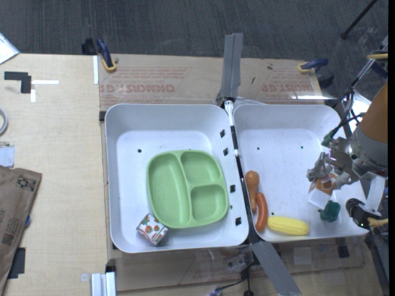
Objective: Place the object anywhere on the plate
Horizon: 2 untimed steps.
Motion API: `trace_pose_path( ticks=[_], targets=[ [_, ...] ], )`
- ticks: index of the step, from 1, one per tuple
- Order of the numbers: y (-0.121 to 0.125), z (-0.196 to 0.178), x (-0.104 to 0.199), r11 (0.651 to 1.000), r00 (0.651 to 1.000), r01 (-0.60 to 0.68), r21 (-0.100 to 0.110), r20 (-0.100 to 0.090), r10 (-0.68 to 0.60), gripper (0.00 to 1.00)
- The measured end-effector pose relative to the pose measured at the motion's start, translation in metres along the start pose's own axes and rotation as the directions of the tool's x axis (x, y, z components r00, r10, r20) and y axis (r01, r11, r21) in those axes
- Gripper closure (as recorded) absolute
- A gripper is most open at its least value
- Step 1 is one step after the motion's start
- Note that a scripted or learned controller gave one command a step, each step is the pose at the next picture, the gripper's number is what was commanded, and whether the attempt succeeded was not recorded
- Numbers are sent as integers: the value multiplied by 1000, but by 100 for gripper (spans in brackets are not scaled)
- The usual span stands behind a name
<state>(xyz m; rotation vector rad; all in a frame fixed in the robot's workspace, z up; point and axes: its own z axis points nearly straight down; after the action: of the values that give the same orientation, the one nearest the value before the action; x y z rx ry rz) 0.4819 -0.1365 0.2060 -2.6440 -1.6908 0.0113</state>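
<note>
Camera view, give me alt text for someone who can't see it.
A green plate lies in the left bin beside a small carton. The gripper hangs over the right bin, near a corn cob and sausage.

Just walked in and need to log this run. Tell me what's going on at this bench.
A grey robot arm reaches in from the right, its end effector low over the right side of the right bin, beside a small white and orange item and a dark green piece. A corn cob, a red sausage and an orange piece lie nearer the divider. The green divided plate sits in the left bin with nothing on it; a small patterned carton lies beside it.
</note>
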Motion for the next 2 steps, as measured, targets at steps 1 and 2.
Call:
trace_pose_path(
  ticks=[1,2],
  targets=[
    [5,101,52,1000,1000,13,3,-1,-13,100],
    [40,18,77,992,992,-124,0,1,124,100]
  ],
)
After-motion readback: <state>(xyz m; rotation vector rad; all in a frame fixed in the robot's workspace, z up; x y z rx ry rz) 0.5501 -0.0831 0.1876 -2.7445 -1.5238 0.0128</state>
